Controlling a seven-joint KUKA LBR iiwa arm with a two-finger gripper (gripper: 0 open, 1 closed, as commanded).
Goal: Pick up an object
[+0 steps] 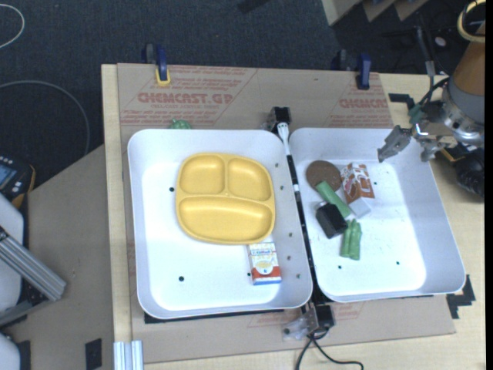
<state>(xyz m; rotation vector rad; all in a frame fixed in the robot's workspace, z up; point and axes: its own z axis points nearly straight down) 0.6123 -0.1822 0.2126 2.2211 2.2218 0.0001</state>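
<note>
A small carton (263,263) is seen at the near edge of the left bin (146,230), with a yellow divided plate (226,197) behind it. In the right bin (431,237), a cluster of green pieces (351,239), a black block (331,221), a brown disc (323,173) and a red-and-white packet (357,181) is noted, all untouched. At the far right corner, the gripper (407,145) is held above the bin rim, fingers spread and nothing between them; no pick is judged done yet.

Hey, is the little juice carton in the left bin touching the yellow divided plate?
Cannot tell. In the camera view the carton sits right at the plate's near edge, with no plain gap or contact visible.
</note>
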